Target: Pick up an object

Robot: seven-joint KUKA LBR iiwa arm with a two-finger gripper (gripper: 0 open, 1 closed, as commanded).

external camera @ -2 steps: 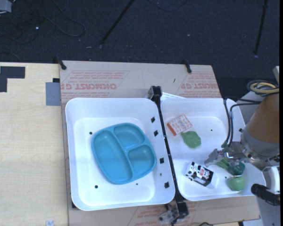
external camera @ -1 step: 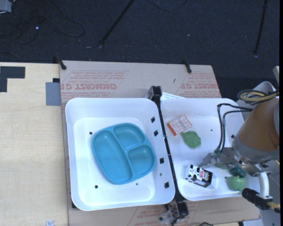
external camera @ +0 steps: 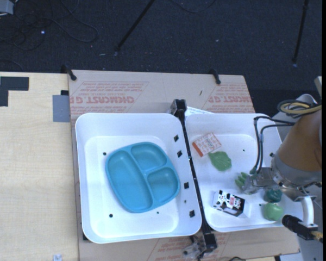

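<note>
In the right bin (external camera: pixel 228 125) lie a red-and-white packet (external camera: pixel 206 144), a light green lump (external camera: pixel 220 160) and a black-and-white printed piece (external camera: pixel 229 202). A small dark green object (external camera: pixel 242 179) sits right at the tip of my gripper (external camera: pixel 251 181), which is low over the bin's right side. Whether the gripper touches that object is unclear. A teal object (external camera: pixel 273 194) and a green rounded one (external camera: pixel 273 211) lie under the wrist by the right wall.
The left bin (external camera: pixel 92 129) holds a blue divided plate (external camera: pixel 142 175). A black divider (external camera: pixel 187 167) runs between the bins. Cables (external camera: pixel 259 140) hang from the arm over the right bin's far side. Cardboard lies under both bins.
</note>
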